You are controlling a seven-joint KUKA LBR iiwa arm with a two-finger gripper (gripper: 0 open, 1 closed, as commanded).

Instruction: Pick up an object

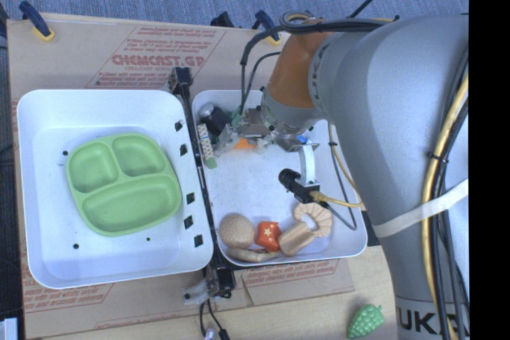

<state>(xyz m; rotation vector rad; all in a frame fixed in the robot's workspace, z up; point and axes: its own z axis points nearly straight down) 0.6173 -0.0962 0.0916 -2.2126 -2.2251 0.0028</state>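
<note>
2 bins | gripper [239, 131] in right bin [263, 179], grip state unclear | toy foods [275, 233] well apart, near front wall

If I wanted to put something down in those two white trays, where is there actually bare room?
The left bin has bare floor all round the green divided plate, widest along its top edge. In the right bin, only the middle floor is bare, between the arm above and the toy food pile along the bottom edge. It is crowded under the arm.

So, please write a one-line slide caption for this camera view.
KUKA arm reaching into the right bin of toy food, with a green divided plate in the left bin.
</note>
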